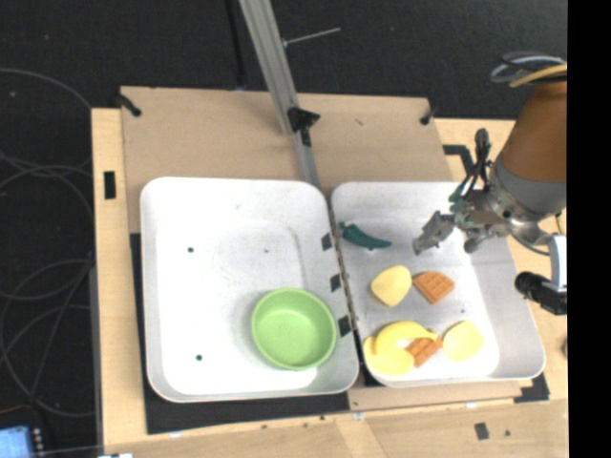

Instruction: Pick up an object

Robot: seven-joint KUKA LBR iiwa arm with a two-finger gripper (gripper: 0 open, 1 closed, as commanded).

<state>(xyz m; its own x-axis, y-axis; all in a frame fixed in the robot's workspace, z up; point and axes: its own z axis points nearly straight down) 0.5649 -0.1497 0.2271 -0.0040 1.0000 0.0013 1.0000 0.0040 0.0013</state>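
My gripper [450, 239] hangs over the upper right part of the right bin [506, 299], its two fingers spread apart and nothing between them. Just below it lies an orange waffle-like piece [432, 286], with a yellow rounded piece [390, 285] to its left. A dark green flat thing [365, 238] lies near the bin's left wall. At the bin's front sit a yellow dish-like thing [392, 343] with a small orange piece [421, 351] on it, and another yellow piece [463, 341] beside them.
A green bowl [294, 327] stands at the front right of the left bin [210, 227]. A slanted metal pole [272, 60] comes down from the top to the gap between the bins.
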